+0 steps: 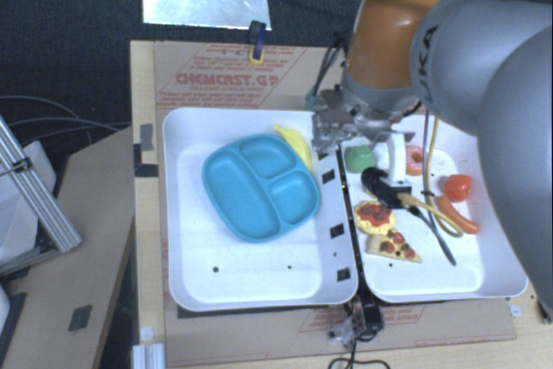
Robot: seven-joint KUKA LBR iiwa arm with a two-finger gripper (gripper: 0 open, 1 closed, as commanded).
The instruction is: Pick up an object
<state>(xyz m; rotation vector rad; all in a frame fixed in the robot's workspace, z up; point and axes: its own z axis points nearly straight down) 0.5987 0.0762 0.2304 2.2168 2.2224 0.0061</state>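
Observation:
My gripper [328, 134] hangs over the far end of the divider between the two white bins, under the orange wrist band. Just to its left, a yellow banana [295, 144] lies in the left bin [259, 285] against the far edge of a blue divided plate [259, 186]. Right of the gripper, in the right bin [432, 276], sits a green toy [359, 158]. I see nothing between the gripper and any of these objects.
The right bin also holds a pink donut [415, 160], a red tomato [458, 186], an orange sausage [458, 219], a small round pizza [374, 216] and a pizza slice [396, 246]. The grey arm covers the bin's far right corner.

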